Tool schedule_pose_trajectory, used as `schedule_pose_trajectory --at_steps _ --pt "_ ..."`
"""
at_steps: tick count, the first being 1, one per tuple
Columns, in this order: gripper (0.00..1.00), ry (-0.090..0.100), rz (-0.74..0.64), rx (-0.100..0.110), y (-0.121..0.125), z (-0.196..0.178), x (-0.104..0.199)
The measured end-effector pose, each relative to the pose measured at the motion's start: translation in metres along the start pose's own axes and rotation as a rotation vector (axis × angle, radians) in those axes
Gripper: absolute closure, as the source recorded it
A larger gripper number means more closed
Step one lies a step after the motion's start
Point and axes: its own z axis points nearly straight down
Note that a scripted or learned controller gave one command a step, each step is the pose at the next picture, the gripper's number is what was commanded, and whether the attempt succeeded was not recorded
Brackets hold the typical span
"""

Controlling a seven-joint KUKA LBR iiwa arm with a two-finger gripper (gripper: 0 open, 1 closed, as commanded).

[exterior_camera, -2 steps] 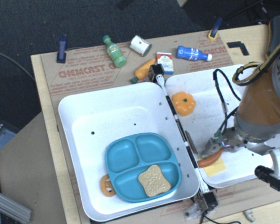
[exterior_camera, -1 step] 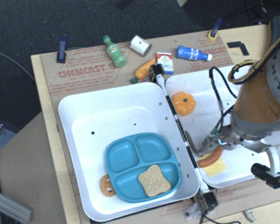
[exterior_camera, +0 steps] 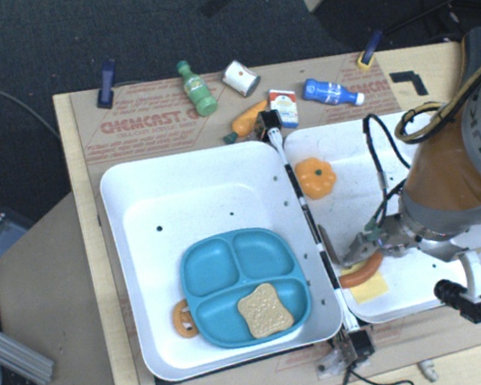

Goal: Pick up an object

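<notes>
While the gripper (exterior_camera: 366,246) hovers over a hot dog (exterior_camera: 362,273), a pumpkin (exterior_camera: 316,177) sits apart.

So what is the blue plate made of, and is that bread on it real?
The blue plate looks like moulded plastic: one even colour, smooth, with rounded dividers and a soft sheen. The bread slice is probably toy plastic or foam; its speckled tan face looks stiff and very tidy, though the view can't settle it.

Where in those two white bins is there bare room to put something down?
The left bin's back half, behind the blue plate, is bare. The right bin is crowded in front, around the gripper and hot dog; an orange sits behind.
</notes>
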Motion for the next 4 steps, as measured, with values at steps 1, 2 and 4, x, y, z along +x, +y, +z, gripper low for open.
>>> schedule_pose_trajectory --at_steps 1,2,4 --pt "0.0 0.002 0.001 0.003 -0.0076 -0.0001 0.0066" --pt "0.0 0.002 0.001 0.002 -0.0076 -0.0001 0.0067" --pt "0.0 0.0 0.0 0.0 -0.0002 0.0 0.003"
